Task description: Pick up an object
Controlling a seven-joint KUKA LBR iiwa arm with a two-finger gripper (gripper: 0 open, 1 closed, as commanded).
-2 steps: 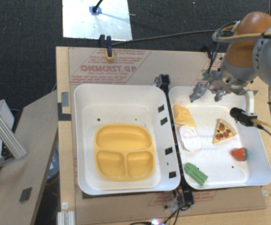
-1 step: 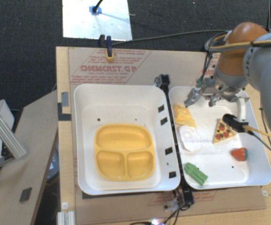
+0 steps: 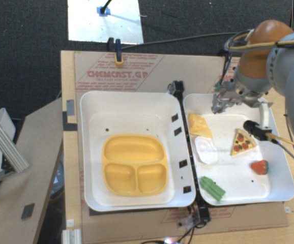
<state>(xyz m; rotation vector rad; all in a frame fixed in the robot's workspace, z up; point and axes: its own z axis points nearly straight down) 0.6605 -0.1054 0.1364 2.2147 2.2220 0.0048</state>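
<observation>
1. Nearest the camera, in the right bin (image 3: 284,187): a green piece (image 3: 211,188) at the near-left corner and a red strawberry-like toy (image 3: 259,167) toward the right wall, well apart from each other.
2. Mid-bin: a pizza slice toy (image 3: 242,143), a pale white lump (image 3: 206,151) by the divider, and a yellow wedge (image 3: 200,125) just beyond it. Any of these could serve as the pick target; none is lifted.
3. Left bin (image 3: 93,197): a yellow divided tray (image 3: 135,164) lies flat near its middle.
4. Far end of the right bin: the gripper (image 3: 221,104) hangs near the back wall, beside the yellow wedge but not on it. Nothing sits between its fingers – whether they are spread or closed, I cannot tell.
5. Risks, as I judge them: descending where it hangs now would likely meet bare floor or the back wall. The wedge and white lump lie close to the divider – a finger could catch that edge or push the piece aside.
</observation>
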